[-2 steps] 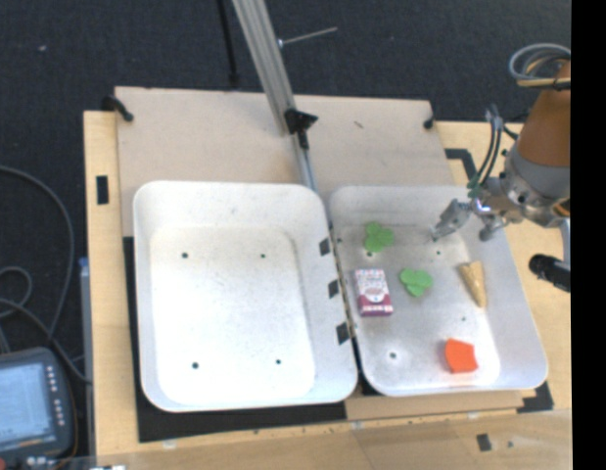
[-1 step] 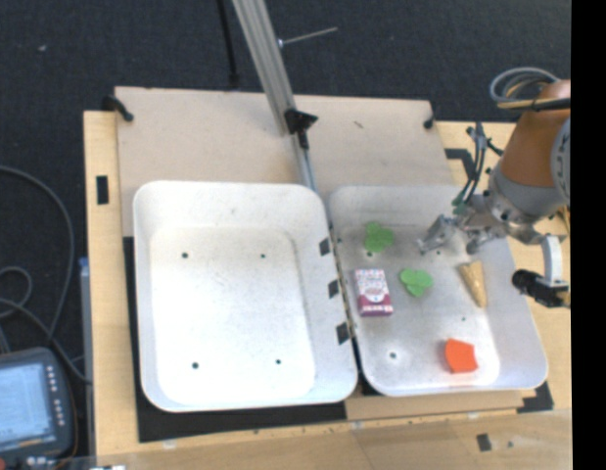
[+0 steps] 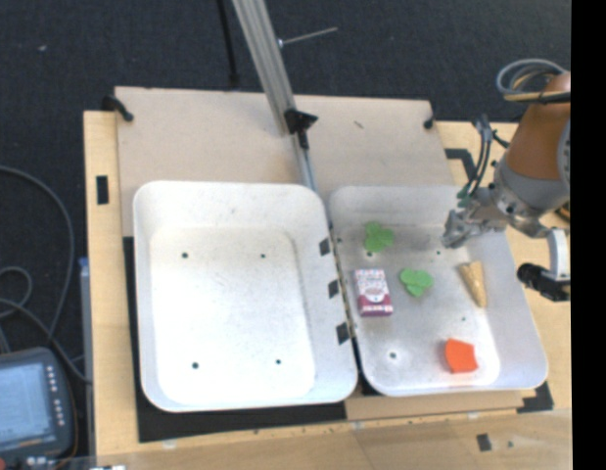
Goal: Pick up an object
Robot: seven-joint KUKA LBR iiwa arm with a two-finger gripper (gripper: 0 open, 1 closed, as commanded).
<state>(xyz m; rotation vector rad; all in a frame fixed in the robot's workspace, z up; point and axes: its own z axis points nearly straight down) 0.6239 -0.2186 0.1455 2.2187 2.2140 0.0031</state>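
Right bin (image 3: pixel 518 355) | fingers (image 3: pixel 457 231) state unclear | near: cone (image 3: pixel 473 282), green pieces (image 3: pixel 416 282), box (image 3: pixel 372 293), orange block (image 3: pixel 460 356)

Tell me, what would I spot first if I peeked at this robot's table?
Probably the bright orange block, sitting near the front corner of the right bin. Next come two green pieces and a small pink-and-white box lying further left in that same bin, with a tan cone nearby. The gripper hangs over the bin's back part, just behind the cone.
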